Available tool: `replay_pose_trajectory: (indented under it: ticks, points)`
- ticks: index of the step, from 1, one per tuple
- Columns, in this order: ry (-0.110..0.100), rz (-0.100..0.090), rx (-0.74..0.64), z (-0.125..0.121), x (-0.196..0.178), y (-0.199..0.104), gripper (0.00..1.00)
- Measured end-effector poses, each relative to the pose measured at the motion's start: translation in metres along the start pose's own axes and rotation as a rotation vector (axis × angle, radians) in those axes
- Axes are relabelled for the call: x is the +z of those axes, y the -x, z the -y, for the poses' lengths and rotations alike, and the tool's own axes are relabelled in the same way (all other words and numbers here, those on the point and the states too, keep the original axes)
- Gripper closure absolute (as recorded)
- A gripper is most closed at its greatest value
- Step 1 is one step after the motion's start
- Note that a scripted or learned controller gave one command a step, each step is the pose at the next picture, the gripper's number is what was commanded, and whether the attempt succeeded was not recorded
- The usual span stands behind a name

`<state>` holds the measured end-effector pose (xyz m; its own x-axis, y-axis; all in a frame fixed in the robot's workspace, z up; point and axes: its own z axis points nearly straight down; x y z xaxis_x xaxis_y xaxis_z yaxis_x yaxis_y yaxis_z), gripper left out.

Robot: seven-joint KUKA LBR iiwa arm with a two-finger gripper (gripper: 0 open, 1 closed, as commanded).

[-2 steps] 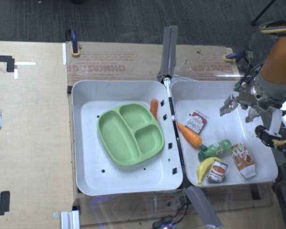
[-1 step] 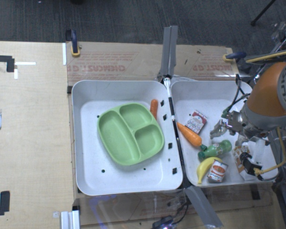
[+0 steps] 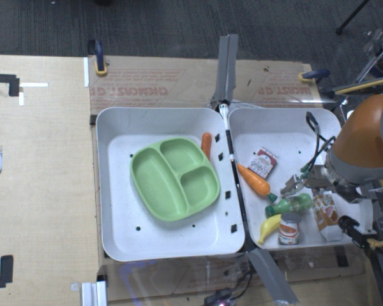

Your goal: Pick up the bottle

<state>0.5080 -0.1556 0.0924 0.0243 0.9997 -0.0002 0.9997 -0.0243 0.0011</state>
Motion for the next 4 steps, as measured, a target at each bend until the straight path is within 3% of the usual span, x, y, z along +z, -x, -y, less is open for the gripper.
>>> replay_pose_trajectory:
  ticks: [1, 2, 3, 4]
  points:
    - [-0.002, -0.001, -0.121, 0.032, 0.000, -0.038, 0.00]
    - [0.002, 0.000, -0.119, 0.030, -0.010, -0.038, 1.00]
    - [-0.001, 0.000, 0.080, 0.016, -0.100, -0.096, 1.00]
    - [-0.001, 0.000, 0.080, 0.016, -0.100, -0.096, 0.00]
